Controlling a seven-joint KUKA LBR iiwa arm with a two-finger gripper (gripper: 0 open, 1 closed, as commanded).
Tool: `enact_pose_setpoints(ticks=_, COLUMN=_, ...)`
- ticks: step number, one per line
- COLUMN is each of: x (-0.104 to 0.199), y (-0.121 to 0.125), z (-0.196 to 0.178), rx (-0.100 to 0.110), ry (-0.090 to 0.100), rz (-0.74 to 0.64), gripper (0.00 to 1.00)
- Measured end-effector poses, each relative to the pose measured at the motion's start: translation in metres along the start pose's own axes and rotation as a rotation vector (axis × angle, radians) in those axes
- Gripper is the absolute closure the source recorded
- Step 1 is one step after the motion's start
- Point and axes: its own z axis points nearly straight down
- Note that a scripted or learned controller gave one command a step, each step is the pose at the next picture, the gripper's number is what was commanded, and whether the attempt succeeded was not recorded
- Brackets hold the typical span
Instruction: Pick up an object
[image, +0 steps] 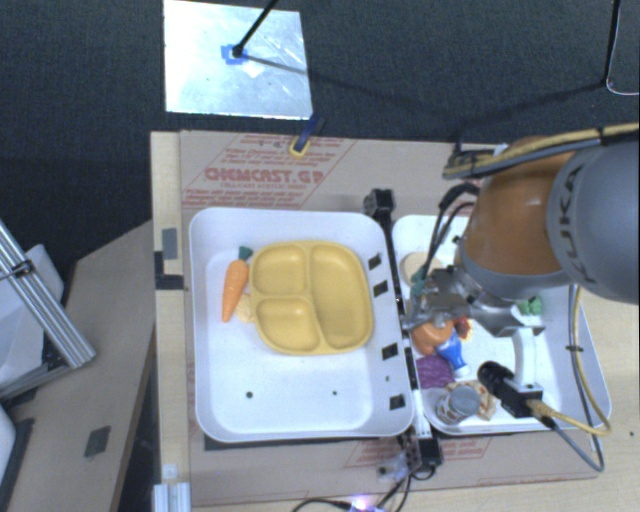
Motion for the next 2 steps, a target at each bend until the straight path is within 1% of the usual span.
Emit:
enact_pose_setpoints(ticks=1, x=0.002, y=0.006, z=-0.004, rx=-0.005, ry=-0.001, rz=-0.001, gripper=1.00)
enact_pose_setpoints(ticks=2, x=-0.011, y=-0.006, z=-0.002, rx=-0.002, ry=-0.001, rz=0.003, gripper=1.00)
